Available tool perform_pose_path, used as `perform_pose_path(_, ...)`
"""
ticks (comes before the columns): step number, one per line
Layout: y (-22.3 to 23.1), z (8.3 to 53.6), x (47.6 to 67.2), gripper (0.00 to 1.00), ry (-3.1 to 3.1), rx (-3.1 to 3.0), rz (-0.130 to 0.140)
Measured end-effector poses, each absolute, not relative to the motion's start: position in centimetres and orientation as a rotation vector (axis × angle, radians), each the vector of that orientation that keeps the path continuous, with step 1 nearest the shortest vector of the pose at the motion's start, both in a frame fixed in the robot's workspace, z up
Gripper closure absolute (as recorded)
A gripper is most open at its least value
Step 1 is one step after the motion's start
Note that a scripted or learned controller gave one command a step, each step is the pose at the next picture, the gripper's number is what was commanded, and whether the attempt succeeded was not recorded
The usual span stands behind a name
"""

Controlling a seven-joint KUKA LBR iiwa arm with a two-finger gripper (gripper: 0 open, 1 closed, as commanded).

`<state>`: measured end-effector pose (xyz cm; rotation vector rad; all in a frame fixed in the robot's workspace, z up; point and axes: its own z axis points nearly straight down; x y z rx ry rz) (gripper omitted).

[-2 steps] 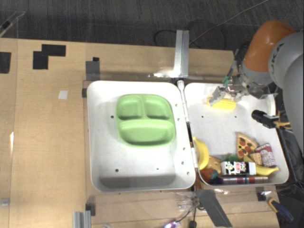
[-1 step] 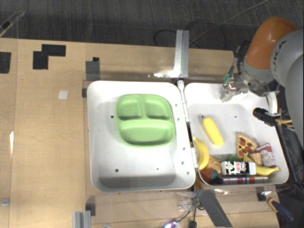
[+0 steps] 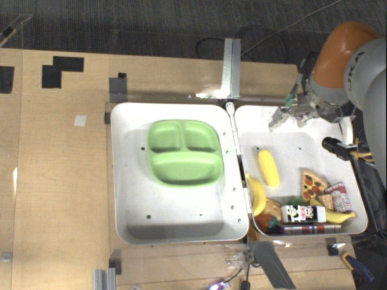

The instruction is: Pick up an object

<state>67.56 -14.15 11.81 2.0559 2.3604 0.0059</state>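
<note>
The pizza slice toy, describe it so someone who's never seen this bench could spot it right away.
Look at the right white bin, then down to the pile of toys along its near edge. The pizza slice lies at the top right of that pile, right of the corn cob and above the small milk carton. It is the only flat wedge, tan with red spots.

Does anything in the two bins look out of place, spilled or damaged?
Nothing looks damaged or spilled. The green tray lies flat in the left bin. In the right bin, the toy foods are piled into the near corner, with the pizza slice leaning on the heap.
</note>
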Motion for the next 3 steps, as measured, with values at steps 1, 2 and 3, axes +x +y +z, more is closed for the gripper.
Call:
perform_pose_path(1,-10.3,9.0,63.4,0.0,2.514,1.866,0.01)
perform_pose_path(2,-10.3,9.1,59.3,0.0,2.561,1.799,0.013)
perform_pose_path(3,-10.3,9.2,54.6,0.0,2.48,1.903,0.018)
